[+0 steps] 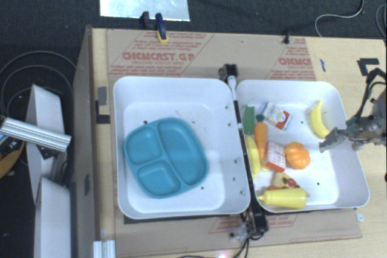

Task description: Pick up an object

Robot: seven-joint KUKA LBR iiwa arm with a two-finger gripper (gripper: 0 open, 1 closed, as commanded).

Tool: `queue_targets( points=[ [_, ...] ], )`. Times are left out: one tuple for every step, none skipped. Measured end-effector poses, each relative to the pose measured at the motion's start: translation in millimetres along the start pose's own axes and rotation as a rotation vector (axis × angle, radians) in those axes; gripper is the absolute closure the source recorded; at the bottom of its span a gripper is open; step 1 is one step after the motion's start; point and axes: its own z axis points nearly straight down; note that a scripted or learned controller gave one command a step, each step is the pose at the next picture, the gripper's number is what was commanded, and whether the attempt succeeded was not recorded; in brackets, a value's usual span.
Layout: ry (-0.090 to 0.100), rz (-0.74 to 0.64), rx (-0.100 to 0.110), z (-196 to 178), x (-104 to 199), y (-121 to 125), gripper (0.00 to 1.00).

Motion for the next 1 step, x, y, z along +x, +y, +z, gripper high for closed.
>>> queue_targets(
  points=[
    [0.003, -0.01, -0.002, 124.3, 55.8, 112.7, 0.0]
  ],
)
